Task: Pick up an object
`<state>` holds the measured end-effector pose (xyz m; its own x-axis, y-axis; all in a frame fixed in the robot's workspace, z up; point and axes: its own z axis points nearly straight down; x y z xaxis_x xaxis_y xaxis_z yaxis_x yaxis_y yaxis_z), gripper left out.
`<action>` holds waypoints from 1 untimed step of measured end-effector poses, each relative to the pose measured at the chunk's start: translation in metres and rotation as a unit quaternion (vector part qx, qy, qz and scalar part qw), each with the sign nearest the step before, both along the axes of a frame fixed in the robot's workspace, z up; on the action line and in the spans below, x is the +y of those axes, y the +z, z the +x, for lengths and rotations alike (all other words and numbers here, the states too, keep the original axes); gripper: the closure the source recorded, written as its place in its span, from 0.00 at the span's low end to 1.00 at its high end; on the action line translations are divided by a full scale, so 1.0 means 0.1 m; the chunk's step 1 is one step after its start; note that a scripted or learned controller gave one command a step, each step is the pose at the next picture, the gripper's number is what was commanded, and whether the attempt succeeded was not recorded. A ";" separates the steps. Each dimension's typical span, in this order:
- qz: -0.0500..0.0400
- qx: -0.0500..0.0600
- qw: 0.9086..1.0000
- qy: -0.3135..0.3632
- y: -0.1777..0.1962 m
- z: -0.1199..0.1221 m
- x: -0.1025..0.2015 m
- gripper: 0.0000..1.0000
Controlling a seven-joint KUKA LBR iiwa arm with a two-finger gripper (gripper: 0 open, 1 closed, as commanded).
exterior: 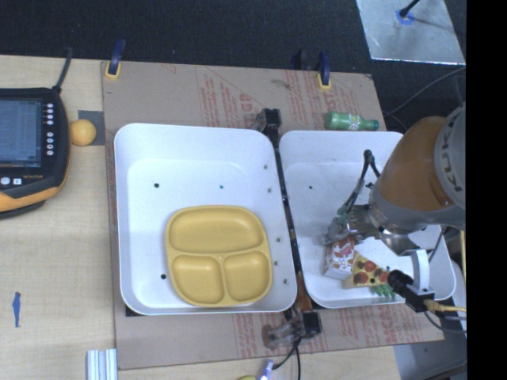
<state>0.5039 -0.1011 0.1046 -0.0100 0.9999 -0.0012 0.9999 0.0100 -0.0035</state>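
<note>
A: Where do you find the two-finger gripper (342,229)?
B: Low in your right white bin (317,161), directly above the small red-and-white carton (341,258); finger spacing cannot be told

A: Beside it?
B: A flat pizza-slice toy (367,272), touching the carton

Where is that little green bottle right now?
The green bottle lies on its side on the cardboard just beyond the right bin's far rim, near the blue clamp.
</note>
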 end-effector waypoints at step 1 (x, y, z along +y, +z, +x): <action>0.001 -0.001 1.000 -0.003 0.87 0.48 0.58 1.00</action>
